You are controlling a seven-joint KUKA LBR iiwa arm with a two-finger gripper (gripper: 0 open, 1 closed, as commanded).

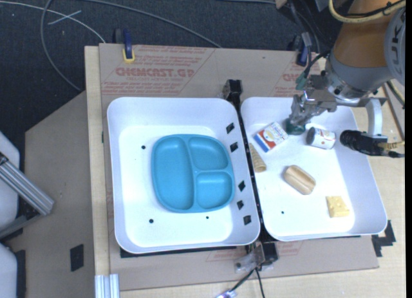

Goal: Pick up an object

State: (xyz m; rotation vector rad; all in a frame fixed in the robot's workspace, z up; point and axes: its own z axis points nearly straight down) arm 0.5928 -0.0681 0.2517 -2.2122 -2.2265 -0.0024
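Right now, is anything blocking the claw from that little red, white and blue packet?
Nothing visible. The gripper hangs in the right bin, just right of the packet; the other items lie farther off.

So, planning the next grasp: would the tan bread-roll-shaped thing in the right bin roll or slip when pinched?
The tan rounded roll-shaped object may roll sideways, given its curved sides. Its smooth surface suggests hard plastic, so possibly slippery and light.

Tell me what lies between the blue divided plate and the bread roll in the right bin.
In the camera view, between the blue divided plate and the bread roll run the two bins' adjoining rims, and a small tan object lies by the right bin's rim.
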